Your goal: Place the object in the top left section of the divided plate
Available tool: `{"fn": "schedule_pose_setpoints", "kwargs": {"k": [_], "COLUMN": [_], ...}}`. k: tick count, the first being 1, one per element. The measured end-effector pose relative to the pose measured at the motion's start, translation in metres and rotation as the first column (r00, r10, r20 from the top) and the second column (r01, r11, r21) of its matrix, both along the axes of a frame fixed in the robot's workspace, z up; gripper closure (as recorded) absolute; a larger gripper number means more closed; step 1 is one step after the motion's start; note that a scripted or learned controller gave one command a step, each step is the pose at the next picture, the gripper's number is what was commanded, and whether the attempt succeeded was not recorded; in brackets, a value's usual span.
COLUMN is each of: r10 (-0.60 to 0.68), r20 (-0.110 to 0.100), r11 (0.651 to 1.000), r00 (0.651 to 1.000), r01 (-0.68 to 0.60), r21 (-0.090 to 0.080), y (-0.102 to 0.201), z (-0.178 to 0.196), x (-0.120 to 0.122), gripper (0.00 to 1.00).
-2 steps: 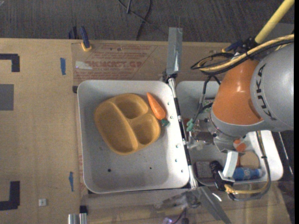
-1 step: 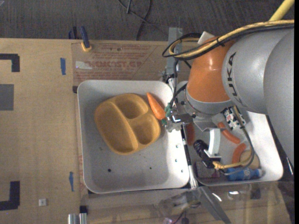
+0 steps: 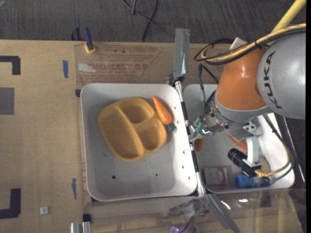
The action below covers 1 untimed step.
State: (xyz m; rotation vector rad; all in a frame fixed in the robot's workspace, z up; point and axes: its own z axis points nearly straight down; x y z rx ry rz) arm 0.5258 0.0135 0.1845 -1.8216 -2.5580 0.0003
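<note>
A yellow divided plate (image 3: 130, 127) lies in the left bin (image 3: 97, 178), with three sections that hold nothing. An orange toy carrot (image 3: 163, 110) with a green stub lies against the plate's upper right rim, its tip pointing to the back. My gripper (image 3: 196, 131) hangs low over the wall between the two bins, to the right of the carrot and apart from it. The wrist hides most of it, and I see nothing held in it.
The right bin (image 3: 282, 174) holds a small flat brownish box (image 3: 216, 175) near its front edge, a blue item (image 3: 245, 181) beside it, an orange piece (image 3: 237, 142) and a white dotted block (image 3: 249, 126) partly under the arm. Bare floor shows in the left bin's front half.
</note>
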Motion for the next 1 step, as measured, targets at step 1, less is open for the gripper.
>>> {"fn": "schedule_pose_setpoints", "kwargs": {"k": [1], "r10": [-0.063], "r20": [-0.001], "r11": [0.998], "r00": [0.998], "r01": [0.063], "r21": [0.0], "y": [0.0311], "z": [-0.0005], "x": [-0.0469], "gripper": [1.0]}}
